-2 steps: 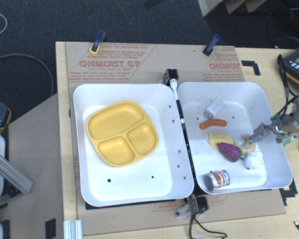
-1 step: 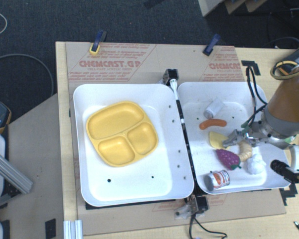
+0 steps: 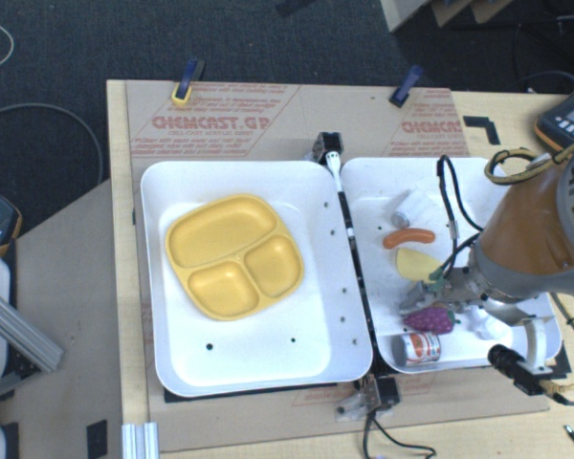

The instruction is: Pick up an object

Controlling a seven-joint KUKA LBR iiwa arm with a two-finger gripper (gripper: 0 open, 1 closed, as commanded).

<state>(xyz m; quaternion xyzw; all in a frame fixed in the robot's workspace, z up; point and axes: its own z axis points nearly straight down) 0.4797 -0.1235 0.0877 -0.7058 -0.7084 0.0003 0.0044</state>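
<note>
The gripper (image 3: 430, 299) hangs low in the right bin (image 3: 364, 185) over the purple grapes (image 3: 429, 319) near its front edge, so it should descend straight and close centred.

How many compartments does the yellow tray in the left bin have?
3. The yellow tray has one wide compartment across its far side, and two smaller ones nearer the camera: one at left, one at right.

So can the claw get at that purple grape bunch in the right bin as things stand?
Probably yes: the claw sits just above the grape bunch, with nothing between them, though the can and yellow piece lie close.
</note>
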